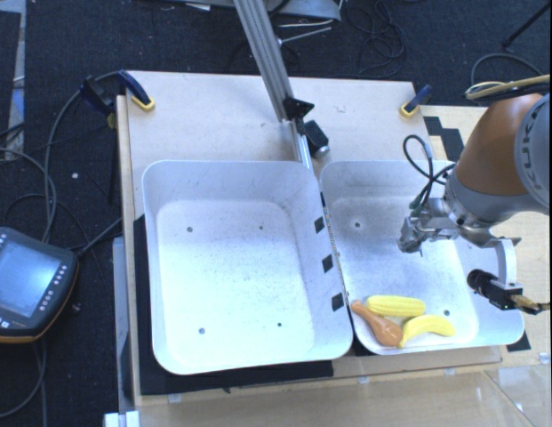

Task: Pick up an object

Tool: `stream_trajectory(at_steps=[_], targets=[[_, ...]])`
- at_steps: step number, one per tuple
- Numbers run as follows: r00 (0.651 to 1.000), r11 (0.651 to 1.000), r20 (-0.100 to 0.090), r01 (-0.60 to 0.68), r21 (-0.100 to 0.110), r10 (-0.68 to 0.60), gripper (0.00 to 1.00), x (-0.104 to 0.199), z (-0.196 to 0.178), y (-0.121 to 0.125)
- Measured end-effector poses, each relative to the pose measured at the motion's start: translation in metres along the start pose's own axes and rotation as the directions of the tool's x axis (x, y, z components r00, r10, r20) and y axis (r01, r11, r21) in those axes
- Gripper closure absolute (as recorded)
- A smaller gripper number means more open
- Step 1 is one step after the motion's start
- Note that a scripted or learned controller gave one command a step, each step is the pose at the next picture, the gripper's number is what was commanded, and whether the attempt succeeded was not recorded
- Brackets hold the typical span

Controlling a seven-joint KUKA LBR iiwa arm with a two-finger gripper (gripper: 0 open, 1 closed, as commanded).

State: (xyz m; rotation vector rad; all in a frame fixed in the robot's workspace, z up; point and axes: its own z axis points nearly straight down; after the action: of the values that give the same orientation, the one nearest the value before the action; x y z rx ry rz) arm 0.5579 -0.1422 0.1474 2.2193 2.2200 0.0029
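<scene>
We are looking down at the bench [213, 114] bearing the left bin [231, 265] and the right bin [364, 203]. The arm [502, 158] is reaching over the right bin, its gripper [411, 243] hanging above the floor; we cannot tell its state. A yellow corn [396, 306], a banana [428, 327] and an orange drumstick [379, 324] are lying clustered near the front wall.

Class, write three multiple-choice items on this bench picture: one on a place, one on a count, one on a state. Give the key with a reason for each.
1. Where do the toys lie?
A. left bin
B. right bin, near edge
C. bench top

2. How many yellow toys are there?
A. one
B. two
C. four

3. The gripper is:
A. above the right bin, apart from the toys
B. resting on the toys
C. over the left bin

Key: B, the corn, banana and orange toy lie in the right bin; B, corn and banana; A, gripper sits farther back.
</scene>
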Motion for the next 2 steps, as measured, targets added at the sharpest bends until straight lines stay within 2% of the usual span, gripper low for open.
stream_trajectory(at_steps=[1,2], targets=[[1.000,1.000,0.000,0.000,-0.001,0.000,1.00,-0.003,-0.061,0.004],[1.000,1.000,0.000,0.000,0.001,0.000,1.00,-0.003,-0.089,0.005]])
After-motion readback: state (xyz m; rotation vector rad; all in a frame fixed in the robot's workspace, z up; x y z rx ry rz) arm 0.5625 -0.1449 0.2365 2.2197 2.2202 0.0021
